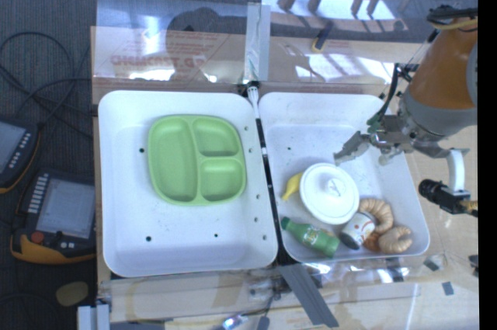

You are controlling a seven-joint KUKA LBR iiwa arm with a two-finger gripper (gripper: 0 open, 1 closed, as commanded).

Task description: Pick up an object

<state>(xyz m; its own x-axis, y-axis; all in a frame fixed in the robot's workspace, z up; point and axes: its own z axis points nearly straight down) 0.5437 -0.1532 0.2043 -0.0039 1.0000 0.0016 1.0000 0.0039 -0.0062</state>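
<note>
Camera view: gripper [359, 147] is seen over the right bin [404, 189], apparently open, nothing held. White lidded bowl [329, 192] is located just below-left, toward the bench's near edge.

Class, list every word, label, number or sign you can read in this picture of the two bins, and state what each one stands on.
None can be read as text.
White lid: a faint grey mark on top, too blurred to read.
Green bottle: any label is too small to make out.
Small can: printed wrap, blurred.
Clear panel behind the left bin: faint reddish print, illegible.
Handheld controller on the floor: screen too small to read.
</note>
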